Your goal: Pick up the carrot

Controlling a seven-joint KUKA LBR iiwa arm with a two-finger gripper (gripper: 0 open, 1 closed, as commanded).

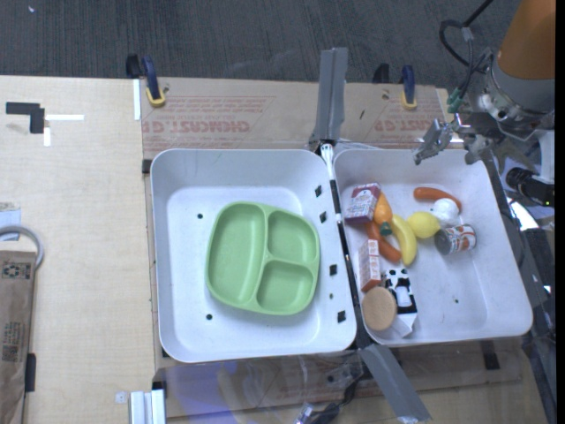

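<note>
The carrot (382,210) is a small orange piece lying in the right bin (494,299), near its left wall, wedged between a maroon packet (360,203) and a yellow banana (404,239). My gripper (454,143) hangs over the far edge of the right bin, up and to the right of the carrot and well apart from it. Its fingers (431,142) are spread open with nothing between them.
Around the carrot lie an orange-red sausage (436,194), a lemon (424,225), a white ball (446,208), a small can (455,238), a red-white packet (371,263), a tan disc (380,308) and a black-white carton (402,290). The left bin (177,307) holds a green divided plate (262,256).
</note>
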